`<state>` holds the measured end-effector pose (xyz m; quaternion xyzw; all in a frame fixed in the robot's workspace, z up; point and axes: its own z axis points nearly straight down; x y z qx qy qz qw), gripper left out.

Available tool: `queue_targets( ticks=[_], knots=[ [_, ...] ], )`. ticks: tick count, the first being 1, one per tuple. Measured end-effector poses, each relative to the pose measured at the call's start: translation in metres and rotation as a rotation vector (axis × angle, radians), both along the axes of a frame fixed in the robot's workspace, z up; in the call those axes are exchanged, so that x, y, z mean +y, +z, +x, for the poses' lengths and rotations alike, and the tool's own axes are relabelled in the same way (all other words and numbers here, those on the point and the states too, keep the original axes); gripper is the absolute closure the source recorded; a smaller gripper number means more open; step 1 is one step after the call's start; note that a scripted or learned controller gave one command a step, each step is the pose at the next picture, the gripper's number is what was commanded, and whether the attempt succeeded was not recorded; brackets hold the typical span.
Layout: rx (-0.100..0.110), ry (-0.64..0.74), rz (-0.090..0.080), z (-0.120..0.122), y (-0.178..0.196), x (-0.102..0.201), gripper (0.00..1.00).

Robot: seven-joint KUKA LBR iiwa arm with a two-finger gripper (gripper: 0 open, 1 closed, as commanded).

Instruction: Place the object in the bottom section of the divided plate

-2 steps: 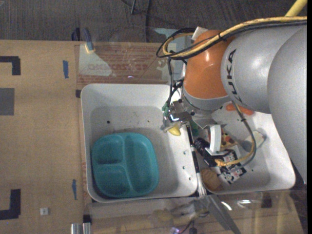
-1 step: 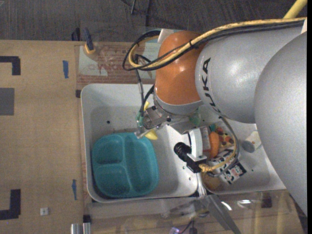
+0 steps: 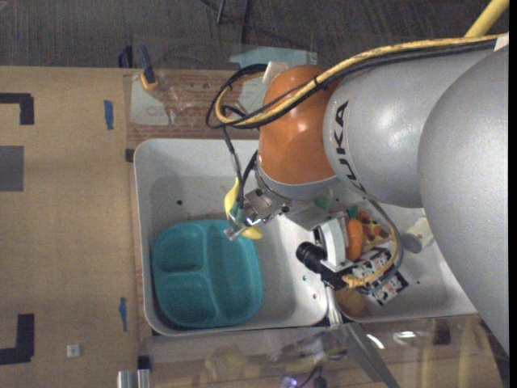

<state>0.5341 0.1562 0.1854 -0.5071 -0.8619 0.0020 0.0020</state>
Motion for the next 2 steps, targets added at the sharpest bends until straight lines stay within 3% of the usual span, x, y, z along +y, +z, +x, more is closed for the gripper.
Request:
queue_targets(
  ticks=[1,2],
  knots=[
    [-0.003,-0.234,-0.001,-0.023,-0.070,0.033,1.00],
    [-0.010,-0.246,-0.012,-0.020,-0.068,0.023,0.00]
  ],
)
